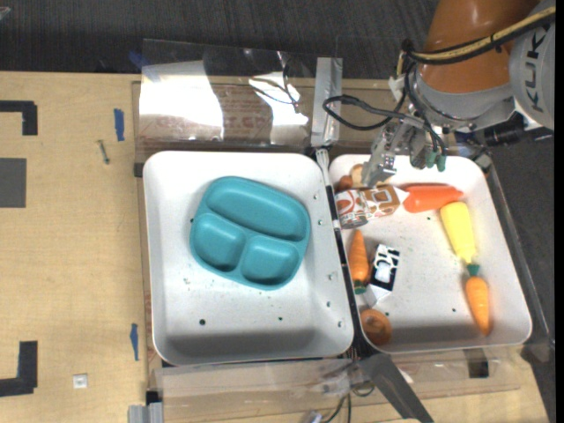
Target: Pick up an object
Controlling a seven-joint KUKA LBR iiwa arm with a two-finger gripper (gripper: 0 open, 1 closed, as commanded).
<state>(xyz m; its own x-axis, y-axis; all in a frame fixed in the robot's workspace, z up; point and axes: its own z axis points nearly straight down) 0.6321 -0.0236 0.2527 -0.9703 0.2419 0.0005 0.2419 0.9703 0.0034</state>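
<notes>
The orange-and-white box [366, 205] lies in the right bin [511, 324] against its left wall, long axis running left-right (tilted slightly). The gripper [381, 170] hangs over its upper edge, hiding part of it; its grip state I cannot tell. The printed label is blurred.

Open floor [423, 236] amid crowded toys [458, 227]

Counter [62, 236]: tan surface with black corner marks and blue tape bits. Left white bin [167, 315] and right white bin [507, 324] touching, toward its right end.
</notes>
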